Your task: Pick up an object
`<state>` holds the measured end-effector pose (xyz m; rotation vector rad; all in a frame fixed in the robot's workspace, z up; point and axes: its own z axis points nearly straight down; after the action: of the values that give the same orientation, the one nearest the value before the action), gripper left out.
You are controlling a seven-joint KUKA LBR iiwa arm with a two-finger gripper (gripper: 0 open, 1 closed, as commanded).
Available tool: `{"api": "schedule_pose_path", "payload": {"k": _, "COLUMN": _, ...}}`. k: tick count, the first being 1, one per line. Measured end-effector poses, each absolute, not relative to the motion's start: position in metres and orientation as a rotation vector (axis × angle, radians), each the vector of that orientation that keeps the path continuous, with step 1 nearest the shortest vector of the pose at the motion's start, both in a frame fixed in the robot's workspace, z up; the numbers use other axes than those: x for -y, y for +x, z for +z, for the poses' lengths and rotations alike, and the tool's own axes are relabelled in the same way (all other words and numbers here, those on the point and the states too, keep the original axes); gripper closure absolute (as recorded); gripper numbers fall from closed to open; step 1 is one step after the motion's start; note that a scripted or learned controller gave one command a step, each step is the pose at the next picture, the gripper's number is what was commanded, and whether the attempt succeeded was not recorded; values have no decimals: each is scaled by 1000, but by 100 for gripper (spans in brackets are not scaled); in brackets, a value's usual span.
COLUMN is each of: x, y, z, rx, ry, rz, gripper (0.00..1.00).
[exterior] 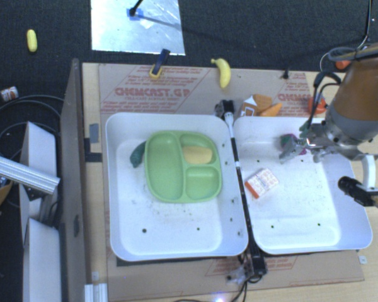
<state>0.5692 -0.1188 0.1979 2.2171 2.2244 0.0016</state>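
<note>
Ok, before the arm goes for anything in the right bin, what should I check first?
1. Target in view: the small white and orange carton lies alone on the right bin's floor. Ok.
2. Gripper over the right bin: ok.
3. Gripper above the carton: not ok, it sits toward the bin's far side.
4. Whether the gripper is already holding something: cannot tell.
5. Left bin's green plate out of the way: ok.

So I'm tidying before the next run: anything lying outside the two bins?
Yes. A yellow banana and an orange item lie on the bench behind the bins, and a small yellow object sits on the dark floor at far left.
</note>
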Motion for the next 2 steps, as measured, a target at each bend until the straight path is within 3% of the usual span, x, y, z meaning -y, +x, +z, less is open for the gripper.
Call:
{"api": "schedule_pose_path", "payload": {"k": 1, "x": 165, "y": 622, "z": 79, "rx": -2219, "ry": 2221, "rz": -1, "gripper": 0}}
{"api": "schedule_pose_path", "payload": {"k": 2, "x": 144, "y": 662, "z": 86, "rx": -2227, "ry": 2210, "rz": 7, "gripper": 0}}
